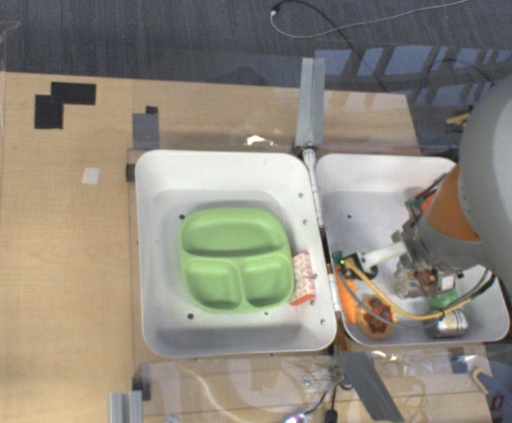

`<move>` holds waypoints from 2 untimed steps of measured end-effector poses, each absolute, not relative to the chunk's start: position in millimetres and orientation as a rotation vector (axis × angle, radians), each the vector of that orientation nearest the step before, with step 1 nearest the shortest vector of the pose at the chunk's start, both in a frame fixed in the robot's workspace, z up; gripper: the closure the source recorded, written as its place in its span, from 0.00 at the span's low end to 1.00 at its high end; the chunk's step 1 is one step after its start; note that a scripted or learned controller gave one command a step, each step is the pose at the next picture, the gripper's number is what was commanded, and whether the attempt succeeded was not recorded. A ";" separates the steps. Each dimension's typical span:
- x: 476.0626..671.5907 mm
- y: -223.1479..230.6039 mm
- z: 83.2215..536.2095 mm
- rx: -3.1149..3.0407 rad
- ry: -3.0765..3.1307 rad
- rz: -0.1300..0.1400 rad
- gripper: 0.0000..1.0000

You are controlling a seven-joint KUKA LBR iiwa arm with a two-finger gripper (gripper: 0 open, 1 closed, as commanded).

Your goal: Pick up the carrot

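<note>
The carrot [347,300], a slim orange piece, lies lengthwise along the left wall of the right bin [361,183], near its front corner, partly crossed by a yellow cable [388,300].

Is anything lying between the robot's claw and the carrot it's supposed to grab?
Yes, partly. The carrot lies along the right bin's left wall, and a yellow cable loops between it and the gripper. A brown round object crowds its lower end.

Two bins sit side by side mid-frame. In the left bin [154,236] lies a divided tray [235,258], a small packet [302,278] just right of it. The right bin [361,188] holds the carrot [347,298] along its left wall, a can [450,323] lower right
</note>
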State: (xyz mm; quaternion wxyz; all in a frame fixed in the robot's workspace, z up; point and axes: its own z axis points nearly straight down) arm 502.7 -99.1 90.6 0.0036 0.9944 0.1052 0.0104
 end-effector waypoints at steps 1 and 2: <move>563.2 -136.4 206.1 3.125 0.331 -0.003 1.00; 563.0 -136.4 205.7 3.125 0.331 -0.004 0.00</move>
